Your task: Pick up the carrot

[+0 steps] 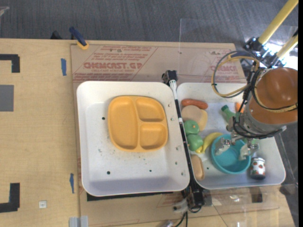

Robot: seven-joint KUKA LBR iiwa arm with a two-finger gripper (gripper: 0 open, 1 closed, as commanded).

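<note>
Your gripper (236, 146) hangs over the bowl (230, 161), fingers apart and holding nothing. The carrot (227, 110) lies behind it, lengthwise left-right.

The carrot (231, 110) lies in the right bin (277, 174), near its far right part. Its green top shows plainly, pointing toward the left, with a bit of orange body just beside it to the right. The rest of the body is hidden beneath the arm, so its full length cannot be told.
</note>
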